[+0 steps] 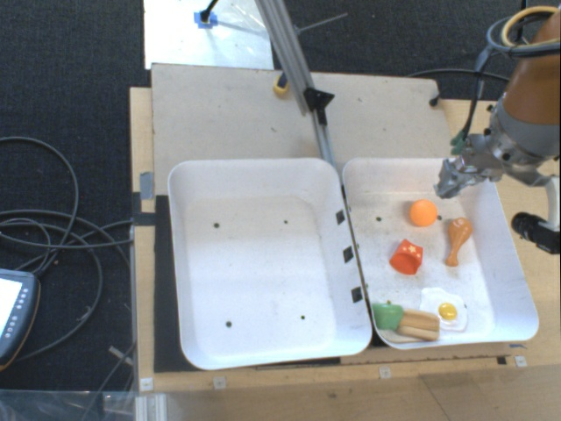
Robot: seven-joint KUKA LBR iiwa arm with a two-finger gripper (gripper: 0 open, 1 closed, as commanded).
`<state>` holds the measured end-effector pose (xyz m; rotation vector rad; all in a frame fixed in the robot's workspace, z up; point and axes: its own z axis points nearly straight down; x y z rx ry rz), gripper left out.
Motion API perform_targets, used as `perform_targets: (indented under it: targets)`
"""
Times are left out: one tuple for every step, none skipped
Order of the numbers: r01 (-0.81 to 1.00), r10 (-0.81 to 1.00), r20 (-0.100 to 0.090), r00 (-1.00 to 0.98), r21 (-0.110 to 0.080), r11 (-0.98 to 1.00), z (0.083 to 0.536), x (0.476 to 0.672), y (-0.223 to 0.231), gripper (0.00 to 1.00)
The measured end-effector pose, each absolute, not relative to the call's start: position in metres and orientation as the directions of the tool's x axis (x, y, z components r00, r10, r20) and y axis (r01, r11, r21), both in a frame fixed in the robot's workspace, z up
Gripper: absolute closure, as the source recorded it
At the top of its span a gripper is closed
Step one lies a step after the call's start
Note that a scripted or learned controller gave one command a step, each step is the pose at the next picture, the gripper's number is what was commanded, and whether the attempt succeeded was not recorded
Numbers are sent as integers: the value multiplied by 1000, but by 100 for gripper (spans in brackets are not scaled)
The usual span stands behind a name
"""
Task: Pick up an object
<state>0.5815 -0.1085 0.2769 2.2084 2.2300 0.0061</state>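
Observation:
The right bin (pixel 504 261) holds an orange ball (pixel 423 212), a brown chicken drumstick (pixel 457 238), a red toy piece (pixel 407 257), a fried egg (pixel 447 310), a green piece (pixel 387 313) and a tan bread roll (pixel 417 324). My gripper (pixel 450 183) hangs over the bin's far right part, just up and right of the orange ball. Nothing shows between its fingers.
The left bin (pixel 188 235) stands beside the right one, joined along a black-clipped seam. A slanted metal pole (pixel 294 51) crosses the back of the bench. Cables and a tablet (pixel 13 310) lie on the floor at left.

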Motion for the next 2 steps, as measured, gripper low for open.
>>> perform_targets:
  targets:
    - [1000, 1000, 1, -10, 5, 10, 278, 607, -62, 100]
    - [1000, 1000, 1, -9, 3, 9, 263, 626, -24, 100]
